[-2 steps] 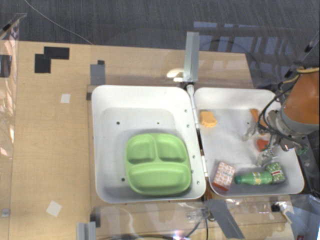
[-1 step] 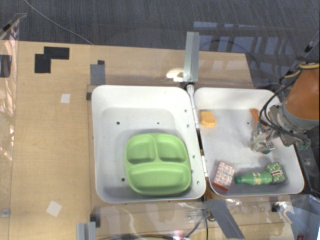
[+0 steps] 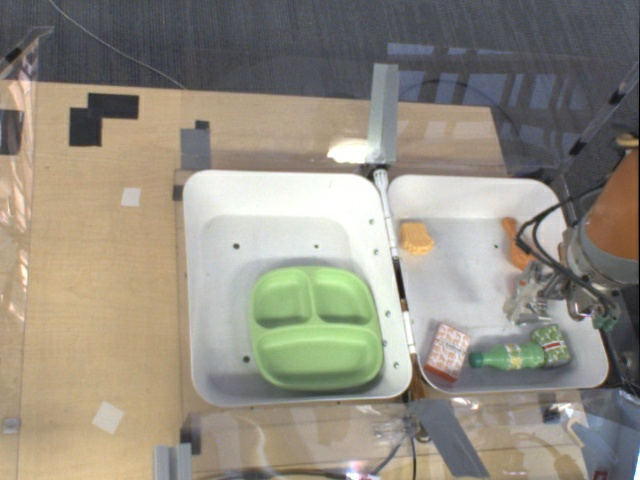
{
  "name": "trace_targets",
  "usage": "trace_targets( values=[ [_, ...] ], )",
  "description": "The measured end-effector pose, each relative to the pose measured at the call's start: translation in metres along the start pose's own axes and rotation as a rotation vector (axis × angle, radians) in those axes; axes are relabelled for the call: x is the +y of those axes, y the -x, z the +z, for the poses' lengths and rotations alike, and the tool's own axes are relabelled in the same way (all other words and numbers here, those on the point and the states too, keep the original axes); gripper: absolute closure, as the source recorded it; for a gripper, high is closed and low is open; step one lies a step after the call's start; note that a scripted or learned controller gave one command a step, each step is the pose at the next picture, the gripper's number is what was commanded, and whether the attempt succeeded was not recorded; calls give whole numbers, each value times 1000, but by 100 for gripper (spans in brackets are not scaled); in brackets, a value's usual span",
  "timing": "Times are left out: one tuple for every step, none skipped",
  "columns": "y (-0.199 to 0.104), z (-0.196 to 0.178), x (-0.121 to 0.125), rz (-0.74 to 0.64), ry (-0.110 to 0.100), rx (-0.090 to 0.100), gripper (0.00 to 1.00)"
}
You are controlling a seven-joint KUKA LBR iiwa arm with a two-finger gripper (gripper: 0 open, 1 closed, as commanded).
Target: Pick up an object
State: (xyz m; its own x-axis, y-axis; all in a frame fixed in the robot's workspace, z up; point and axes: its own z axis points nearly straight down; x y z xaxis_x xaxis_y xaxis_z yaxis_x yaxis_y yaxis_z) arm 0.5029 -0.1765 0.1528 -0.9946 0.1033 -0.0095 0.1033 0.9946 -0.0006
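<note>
Pincer (image 3: 528, 301) low in right bin (image 3: 470, 193) at 3 o'clock, just above bottle (image 3: 518, 355); open or clenched, cannot tell. Bottle lying flat at bin's 5 o'clock, cap toward red box (image 3: 447, 351) at 6 o'clock, yellow piece (image 3: 416, 237) at 10 o'clock, orange item (image 3: 515, 243) at 2 o'clock near arm (image 3: 610, 228). Green tray (image 3: 315, 326) in left bin (image 3: 270, 198), toward 6 o'clock, on worktop (image 3: 100, 298).

You see green three-compartment plastic tray (image 3: 315, 328) in left white bin (image 3: 210, 268); green bottle (image 3: 520, 356), red carton (image 3: 447, 352), gripper (image 3: 527, 303) in right white bin (image 3: 460, 208).
</note>
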Motion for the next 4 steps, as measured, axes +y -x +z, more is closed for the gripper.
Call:
trace_targets(
  values=[
    [-5, -88, 21, 420, 0, -4, 100],
    [3, -83, 9, -226, -1, -1, 100],
    [-1, 30, -14, -575, 4, 7, 100],
    [0, -11, 52, -97, 2, -1, 100]
  ],
)
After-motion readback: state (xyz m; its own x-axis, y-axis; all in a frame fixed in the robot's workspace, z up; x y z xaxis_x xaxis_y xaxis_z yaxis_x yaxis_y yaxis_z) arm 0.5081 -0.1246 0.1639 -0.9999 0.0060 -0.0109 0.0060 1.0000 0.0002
